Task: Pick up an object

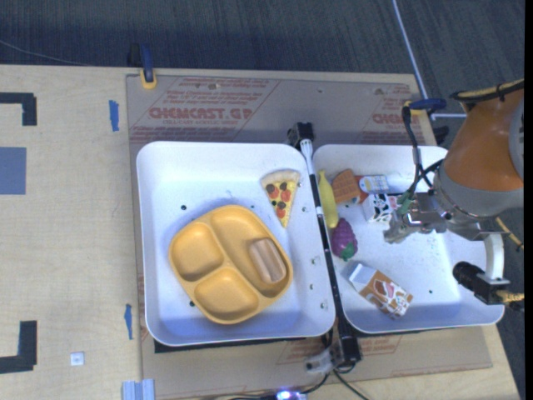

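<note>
1. Above the right bin point(466, 311), the robot arm point(487, 161) reaches in from the right, its gripper point(405, 223) hanging low near the bin's middle; whether the claw is released or clenched cannot be told from this angle.
2. Candidates for picking sit nearby: a small black-and-white toy point(381, 209) just left of the gripper, a purple piece point(343, 238) and a yellow banana point(326, 200) along the left wall, an orange item point(346, 187) behind them, and a printed packet point(383, 290) toward the front.
3. The risk, judging from the crowding, is a descent landing between the toys and nudging one aside, or closing on nothing.
4. The left bin point(158, 223) holds a yellow divided plate point(208, 265) carrying a sausage point(266, 261), with a pizza slice point(281, 192) beside it.
5. Both bins rest on a cardboard sheet point(208, 107) over a pale wooden bench point(62, 223); dark carpet point(250, 15) lies beyond.
</note>
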Motion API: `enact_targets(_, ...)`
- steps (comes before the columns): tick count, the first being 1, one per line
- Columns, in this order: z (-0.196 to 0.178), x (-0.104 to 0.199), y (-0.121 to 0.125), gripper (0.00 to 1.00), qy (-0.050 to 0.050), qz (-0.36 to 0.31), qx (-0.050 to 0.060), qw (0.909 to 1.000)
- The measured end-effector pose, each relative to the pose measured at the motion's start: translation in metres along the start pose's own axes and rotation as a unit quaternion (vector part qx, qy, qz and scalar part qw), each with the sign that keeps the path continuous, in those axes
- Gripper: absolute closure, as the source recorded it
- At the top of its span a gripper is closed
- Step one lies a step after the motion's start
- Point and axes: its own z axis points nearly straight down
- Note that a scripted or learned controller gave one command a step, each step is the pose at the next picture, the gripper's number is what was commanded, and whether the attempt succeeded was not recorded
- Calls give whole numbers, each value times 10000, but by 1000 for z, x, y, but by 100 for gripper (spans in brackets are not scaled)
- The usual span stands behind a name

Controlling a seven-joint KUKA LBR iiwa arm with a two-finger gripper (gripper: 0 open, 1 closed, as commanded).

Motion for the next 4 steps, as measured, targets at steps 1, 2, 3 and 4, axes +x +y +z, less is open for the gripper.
enact_targets(1, -13, -1, -13, 100, -1, 1, -1, 10000)
enact_targets(2, -9, 71, -38, 100, 3, -4, -1, 10000)
enact_targets(3, -9, 85, -37, 100, 0, -2, -8, 10000)
enact_targets(4, -9, 98, -37, 100, -1, -2, -12, 10000)
